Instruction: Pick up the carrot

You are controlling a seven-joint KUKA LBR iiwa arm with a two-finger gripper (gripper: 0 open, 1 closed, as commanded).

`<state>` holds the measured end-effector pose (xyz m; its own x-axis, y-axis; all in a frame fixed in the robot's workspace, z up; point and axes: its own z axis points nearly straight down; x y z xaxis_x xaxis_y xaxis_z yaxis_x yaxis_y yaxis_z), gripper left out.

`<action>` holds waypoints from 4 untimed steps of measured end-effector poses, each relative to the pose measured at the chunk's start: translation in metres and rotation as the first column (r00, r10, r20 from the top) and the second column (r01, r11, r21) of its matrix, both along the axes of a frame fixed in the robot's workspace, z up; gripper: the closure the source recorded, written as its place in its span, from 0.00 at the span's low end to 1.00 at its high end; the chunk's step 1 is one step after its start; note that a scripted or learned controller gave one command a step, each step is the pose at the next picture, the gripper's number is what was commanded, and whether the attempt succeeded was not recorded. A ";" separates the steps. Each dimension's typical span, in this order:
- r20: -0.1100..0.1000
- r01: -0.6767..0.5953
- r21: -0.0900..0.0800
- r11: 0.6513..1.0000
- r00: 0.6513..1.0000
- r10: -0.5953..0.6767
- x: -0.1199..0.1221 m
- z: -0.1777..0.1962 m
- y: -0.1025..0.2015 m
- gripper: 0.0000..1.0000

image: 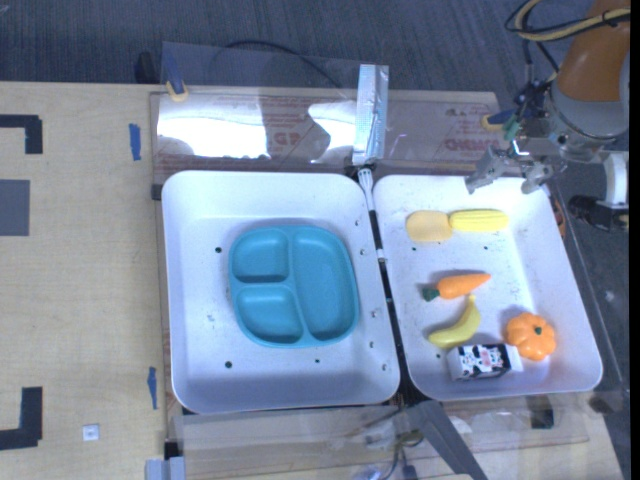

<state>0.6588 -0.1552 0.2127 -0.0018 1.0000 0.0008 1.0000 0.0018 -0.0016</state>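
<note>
The carrot [462,286], orange with a green stem end on its left, lies flat near the middle of the right bin [570,268]. My gripper [510,179] hovers over the bin's back edge, well behind the carrot and slightly to its right. Its two fingers [485,179] stand apart and open, with nothing between them. The arm's orange band shows at the top right corner.
In the right bin, a corn cob [478,221] and a yellow fruit [428,226] lie behind the carrot. A banana [455,323], a small pumpkin [530,336] and a black-and-white carton [481,360] sit in front. The left bin [190,268] holds a blue divided plate [293,283].
</note>
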 end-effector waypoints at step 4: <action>0.006 0.128 0.001 0.992 0.992 -0.128 -0.053 -0.127 0.042 0.00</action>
<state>0.6056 -0.1132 0.0860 0.1261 0.9920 0.0015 0.9920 -0.1261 0.0041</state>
